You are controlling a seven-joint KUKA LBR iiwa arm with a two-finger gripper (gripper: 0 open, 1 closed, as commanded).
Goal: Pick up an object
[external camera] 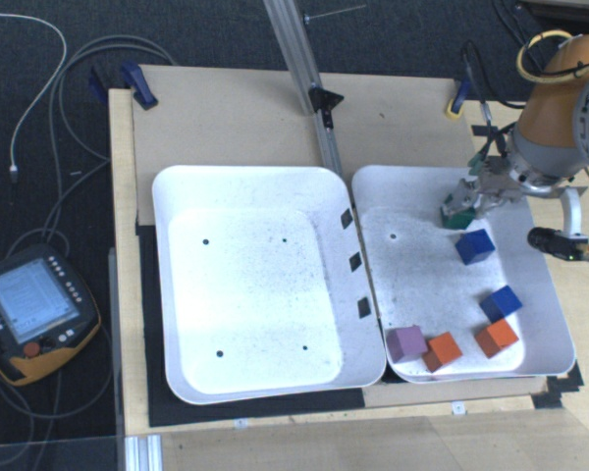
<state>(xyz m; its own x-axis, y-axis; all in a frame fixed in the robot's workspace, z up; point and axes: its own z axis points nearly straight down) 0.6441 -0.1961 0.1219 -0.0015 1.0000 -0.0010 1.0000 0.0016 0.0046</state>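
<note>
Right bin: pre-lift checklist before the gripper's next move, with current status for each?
1. Gripper down inside the shallow white right bin, at its far end: ok.
2. Small green block directly under the gripper tip: ok.
3. Green block actually between the fingers: cannot tell, the gripper body hides most of it.
4. Nearest neighbour, the upper blue cube, apart from the green block: ok, a sliver of bin floor shows between them.
5. Other blocks out of the lift path: ok. The lower blue cube, two orange cubes and the purple cube lie at the near end.
</note>
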